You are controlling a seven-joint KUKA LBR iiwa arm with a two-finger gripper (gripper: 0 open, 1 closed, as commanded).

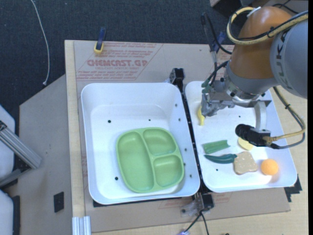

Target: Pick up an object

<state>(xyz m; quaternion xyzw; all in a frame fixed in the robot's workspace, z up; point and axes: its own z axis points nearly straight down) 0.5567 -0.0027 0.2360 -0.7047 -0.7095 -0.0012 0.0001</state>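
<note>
Dark carpet floor (146, 13) around bench (73, 131)

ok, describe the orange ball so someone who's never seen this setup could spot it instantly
Look at the right-hand white bin, the one without the green divided plate. Go to its near right corner, where a few small items cluster. The orange ball is the rightmost of them, just right of a tan bread-like piece, and is the only round, bright orange thing there.

Arm (266, 43) cut off at the right edge. Its wrist hides the right bin's (286, 173) far wall. Yellow object (200, 117) partly covered by the gripper (209, 109); identity unclear.
</note>
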